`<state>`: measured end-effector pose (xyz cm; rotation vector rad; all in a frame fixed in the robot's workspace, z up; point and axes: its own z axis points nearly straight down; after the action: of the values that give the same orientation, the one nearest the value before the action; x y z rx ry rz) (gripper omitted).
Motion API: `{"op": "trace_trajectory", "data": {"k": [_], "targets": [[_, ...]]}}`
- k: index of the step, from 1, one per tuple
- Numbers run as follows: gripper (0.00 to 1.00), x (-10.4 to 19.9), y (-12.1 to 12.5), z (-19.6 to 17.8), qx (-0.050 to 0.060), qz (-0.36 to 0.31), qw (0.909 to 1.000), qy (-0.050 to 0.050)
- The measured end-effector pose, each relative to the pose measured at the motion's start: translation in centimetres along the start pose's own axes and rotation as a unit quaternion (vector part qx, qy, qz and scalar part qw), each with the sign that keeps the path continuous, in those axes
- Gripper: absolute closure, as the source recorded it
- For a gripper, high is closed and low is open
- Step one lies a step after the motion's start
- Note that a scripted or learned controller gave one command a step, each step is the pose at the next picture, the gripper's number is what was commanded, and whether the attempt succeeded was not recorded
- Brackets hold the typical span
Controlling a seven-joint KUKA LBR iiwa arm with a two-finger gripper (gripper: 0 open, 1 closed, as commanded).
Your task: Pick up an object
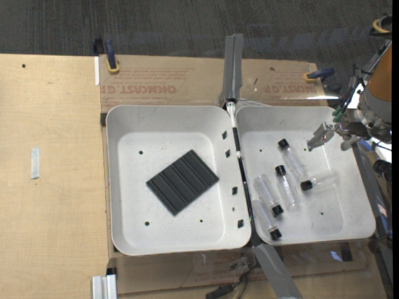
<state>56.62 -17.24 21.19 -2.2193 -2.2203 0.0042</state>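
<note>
Our gripper (333, 136) hangs above the right bin (349, 229), toward its two o'clock corner, and we see its two fingers spread apart with nothing between them. At the bin's centre lie several clear vials with black caps (283, 182), scattered between seven and eleven o'clock of the gripper, apart from it. We also see a dark ribbed rectangular plate (182, 181) lying flat and tilted in the middle of the left bin (124, 229).
</note>
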Motion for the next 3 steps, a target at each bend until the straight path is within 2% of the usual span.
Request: {"op": "trace_trajectory", "data": {"k": [1,2,3], "targets": [[0.00,2.6,-2.1,3.0,0.000,-0.022,0.9998,0.000],[0.00,-0.6,-6.3,12.1,-0.001,-0.003,1.0000,0.000],[0.00,4.2,0.5,5.3,-0.001,-0.025,0.9997,0.000]]}}
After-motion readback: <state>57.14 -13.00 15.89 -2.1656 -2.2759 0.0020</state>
